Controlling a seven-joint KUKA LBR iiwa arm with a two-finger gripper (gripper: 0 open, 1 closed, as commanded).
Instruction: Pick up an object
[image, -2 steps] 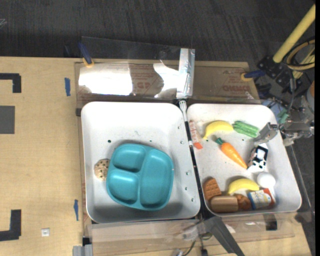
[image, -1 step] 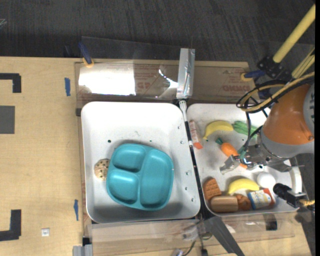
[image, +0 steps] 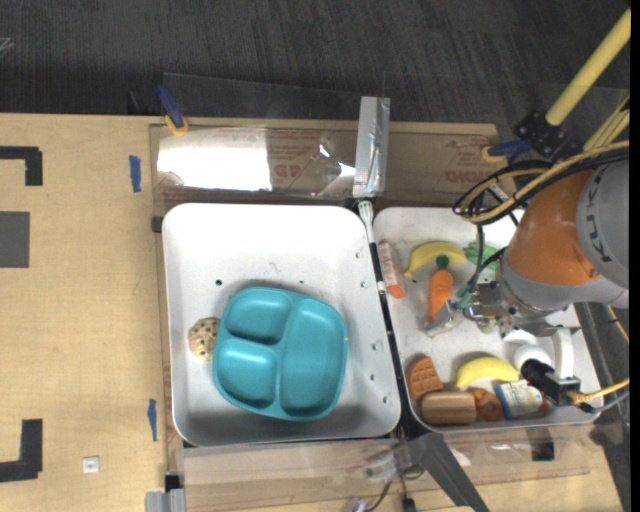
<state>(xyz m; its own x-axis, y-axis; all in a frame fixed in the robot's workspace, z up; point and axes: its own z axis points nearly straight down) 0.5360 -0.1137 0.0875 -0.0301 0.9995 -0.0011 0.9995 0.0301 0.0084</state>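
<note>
My gripper (image: 468, 304) hangs low over the middle of the right bin (image: 395, 330), below the arm's orange band (image: 548, 245). An orange carrot (image: 440, 291) with a green top lies just left of it, very close or touching. A yellow banana (image: 436, 256) sits behind the carrot. In the bin's front part lie a second yellow fruit (image: 487, 372), a brown bread piece (image: 424, 376), a brown sausage-like roll (image: 448, 406) and a small bottle (image: 521, 399). The arm hides the bin's right side.
The left bin (image: 190, 240) holds a teal divided plate (image: 281, 351) with a cookie (image: 204, 338) at its left edge. A metal divider (image: 371, 148) stands behind the bins. Cables (image: 500, 195) and a yellow pole (image: 595, 62) hang at the back right.
</note>
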